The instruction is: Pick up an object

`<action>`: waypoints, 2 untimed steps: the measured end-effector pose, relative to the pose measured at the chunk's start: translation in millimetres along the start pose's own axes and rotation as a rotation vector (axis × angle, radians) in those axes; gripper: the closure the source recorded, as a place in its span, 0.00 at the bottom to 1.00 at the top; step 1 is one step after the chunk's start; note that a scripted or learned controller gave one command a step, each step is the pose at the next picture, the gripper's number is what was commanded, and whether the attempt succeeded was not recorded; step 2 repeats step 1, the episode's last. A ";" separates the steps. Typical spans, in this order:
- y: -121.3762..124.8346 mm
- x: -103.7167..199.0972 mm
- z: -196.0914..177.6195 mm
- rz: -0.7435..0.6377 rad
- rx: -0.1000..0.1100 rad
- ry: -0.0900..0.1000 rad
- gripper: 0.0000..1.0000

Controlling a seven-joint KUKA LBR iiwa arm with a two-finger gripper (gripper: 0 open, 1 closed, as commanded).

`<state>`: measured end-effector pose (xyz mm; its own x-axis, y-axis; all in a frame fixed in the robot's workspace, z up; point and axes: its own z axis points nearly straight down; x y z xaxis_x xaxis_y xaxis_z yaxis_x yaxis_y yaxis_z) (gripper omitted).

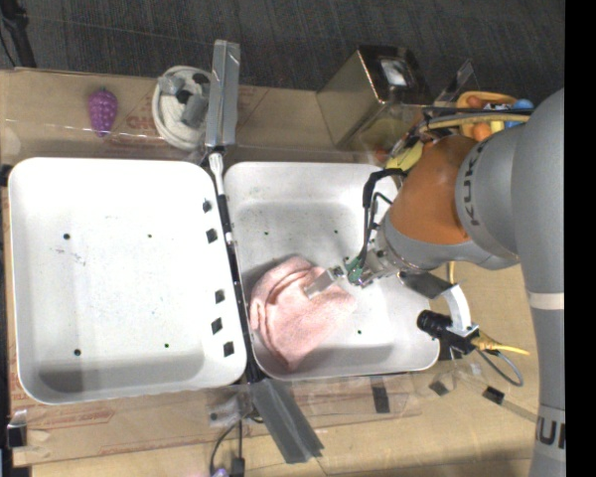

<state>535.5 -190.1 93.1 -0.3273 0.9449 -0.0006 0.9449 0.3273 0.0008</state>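
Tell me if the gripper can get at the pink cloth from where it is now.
Probably yes. The gripper is already low in the right bin, at the upper right edge of the pink cloth. Nothing lies on the cloth or stands between the two, so the way looks free.

1. pink cloth: soft, crumpled fabric, pale pink, bunched into a rounded heap.
2. Lies flat on the floor of the right bin, in its lower-left part, close to the wall shared with the other bin.
3. Upper-right edge has a lighter fold sticking out.
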 end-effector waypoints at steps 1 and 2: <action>0.8 0.3 -10.1 -0.004 0.000 0.001 1.00; 0.8 0.3 -10.1 -0.004 0.000 0.001 1.00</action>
